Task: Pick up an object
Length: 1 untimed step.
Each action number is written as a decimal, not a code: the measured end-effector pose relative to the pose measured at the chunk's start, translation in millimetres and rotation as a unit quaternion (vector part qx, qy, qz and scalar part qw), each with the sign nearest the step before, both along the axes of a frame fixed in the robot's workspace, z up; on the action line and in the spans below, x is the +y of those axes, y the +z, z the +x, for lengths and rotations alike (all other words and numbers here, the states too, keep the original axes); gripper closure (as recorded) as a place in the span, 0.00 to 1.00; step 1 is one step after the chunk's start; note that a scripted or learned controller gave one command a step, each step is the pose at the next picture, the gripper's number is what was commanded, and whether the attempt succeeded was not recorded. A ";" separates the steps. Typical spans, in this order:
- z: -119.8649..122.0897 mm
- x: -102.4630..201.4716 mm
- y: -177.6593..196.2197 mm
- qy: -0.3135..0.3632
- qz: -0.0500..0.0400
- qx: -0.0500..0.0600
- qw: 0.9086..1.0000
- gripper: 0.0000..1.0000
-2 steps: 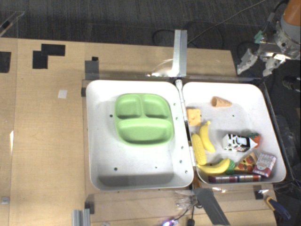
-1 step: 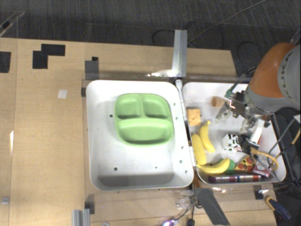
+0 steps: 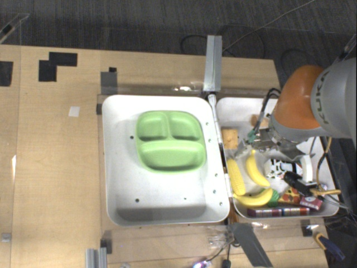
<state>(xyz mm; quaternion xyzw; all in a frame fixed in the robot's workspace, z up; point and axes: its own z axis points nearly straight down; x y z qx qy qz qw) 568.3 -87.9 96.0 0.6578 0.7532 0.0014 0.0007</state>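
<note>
The arm's gripper, its grip impossible to tell, hangs just above the banana, seemingly mid-approach; next it must lower and close.

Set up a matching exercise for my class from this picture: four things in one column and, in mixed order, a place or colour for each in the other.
Things:
1. green tray
2. banana
3. corn cob
4. arm's orange band

Descriptions:
A. above the right bin, over the gripper
B. in the left bin
C. along the right bin's left wall
D. curved, yellow, in the middle of the right bin

Pairs: 1-B, 2-D, 3-C, 4-A
</note>
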 end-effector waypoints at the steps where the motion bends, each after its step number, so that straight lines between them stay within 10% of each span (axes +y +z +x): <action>1: 2.0 -0.1 9.4 -0.001 0.001 -0.002 1.000 1.00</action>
